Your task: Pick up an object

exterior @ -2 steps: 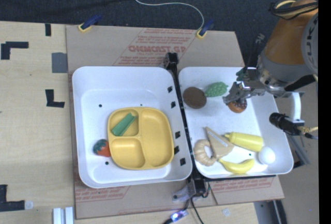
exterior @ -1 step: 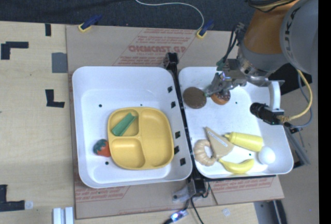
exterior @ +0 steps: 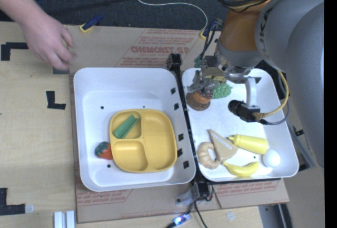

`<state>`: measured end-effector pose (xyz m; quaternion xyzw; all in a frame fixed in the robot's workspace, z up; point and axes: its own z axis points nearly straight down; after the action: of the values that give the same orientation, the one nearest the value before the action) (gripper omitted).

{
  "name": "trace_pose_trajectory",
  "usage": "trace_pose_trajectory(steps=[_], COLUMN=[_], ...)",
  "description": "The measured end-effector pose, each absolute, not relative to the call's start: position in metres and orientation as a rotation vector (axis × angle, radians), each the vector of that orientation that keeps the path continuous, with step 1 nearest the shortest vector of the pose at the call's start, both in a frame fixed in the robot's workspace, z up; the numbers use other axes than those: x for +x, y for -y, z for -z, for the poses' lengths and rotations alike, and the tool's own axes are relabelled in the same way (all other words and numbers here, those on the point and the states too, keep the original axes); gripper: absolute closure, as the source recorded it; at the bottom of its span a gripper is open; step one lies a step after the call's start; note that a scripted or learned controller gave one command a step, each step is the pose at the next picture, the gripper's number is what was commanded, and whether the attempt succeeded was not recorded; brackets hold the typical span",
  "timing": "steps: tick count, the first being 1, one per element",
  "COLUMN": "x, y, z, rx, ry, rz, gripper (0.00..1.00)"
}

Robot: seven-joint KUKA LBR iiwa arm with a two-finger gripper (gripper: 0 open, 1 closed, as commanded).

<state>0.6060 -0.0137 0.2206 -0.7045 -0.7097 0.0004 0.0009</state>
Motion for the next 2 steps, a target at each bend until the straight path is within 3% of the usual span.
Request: trace_pose_trajectory(steps=[1, 2], x=[0.6169, 0.6176], y=[-0.0392, -0.0324], z=[-0.2131, -0.2149], rx=[-2.212, -2.217], ry=[2.228, 2.222], rz=[-0.002, -0.004], gripper=[1.0, 1.0])
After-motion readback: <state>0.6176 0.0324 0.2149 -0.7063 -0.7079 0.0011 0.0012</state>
